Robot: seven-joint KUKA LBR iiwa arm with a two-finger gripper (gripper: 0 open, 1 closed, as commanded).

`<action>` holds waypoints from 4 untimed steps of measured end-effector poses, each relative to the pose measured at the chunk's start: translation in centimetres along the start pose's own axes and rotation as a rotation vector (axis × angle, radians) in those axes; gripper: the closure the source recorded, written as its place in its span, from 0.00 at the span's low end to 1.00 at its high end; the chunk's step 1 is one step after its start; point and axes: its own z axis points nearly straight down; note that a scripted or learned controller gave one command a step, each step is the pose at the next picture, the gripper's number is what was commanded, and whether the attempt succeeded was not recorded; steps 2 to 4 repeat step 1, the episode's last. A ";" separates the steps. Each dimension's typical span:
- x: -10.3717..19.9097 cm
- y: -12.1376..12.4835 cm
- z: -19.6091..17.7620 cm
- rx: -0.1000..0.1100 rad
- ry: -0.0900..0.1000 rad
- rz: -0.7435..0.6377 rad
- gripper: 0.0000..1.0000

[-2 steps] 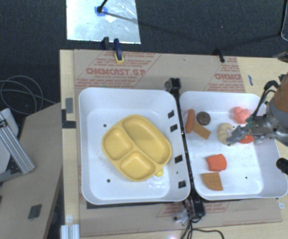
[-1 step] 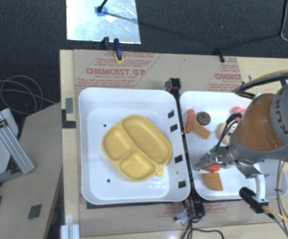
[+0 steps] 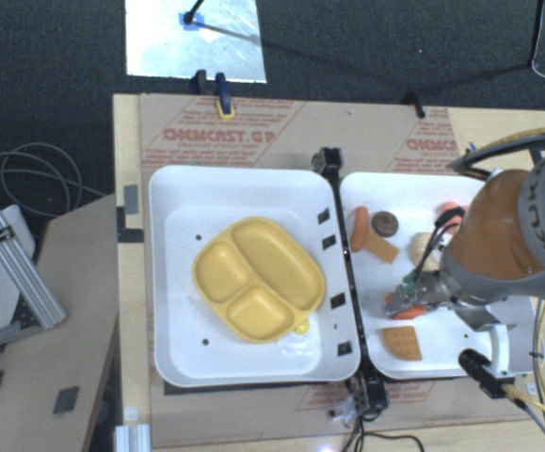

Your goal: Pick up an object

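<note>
Gripper [image 3: 406,299] sits low in the right bin [image 3: 399,185], perhaps over a small red piece; finger state unclear, so centre squarely before lifting straight up

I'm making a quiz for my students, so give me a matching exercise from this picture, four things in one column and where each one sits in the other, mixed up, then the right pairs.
Things:
1. yellow divided tray
2. brown round piece
3. orange wedge
4. gripper

Places:
A. near the front edge of the right bin
B. low over the middle of the right bin
C. in the left bin
D. toward the back of the right bin

Pairs: 1-C, 2-D, 3-A, 4-B
</note>
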 end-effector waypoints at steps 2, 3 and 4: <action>7.2 6.6 -9.5 -0.012 0.003 -0.012 1.00; 7.2 6.6 -9.5 -0.012 0.003 -0.012 1.00; 7.2 6.6 -9.5 -0.012 0.003 -0.012 1.00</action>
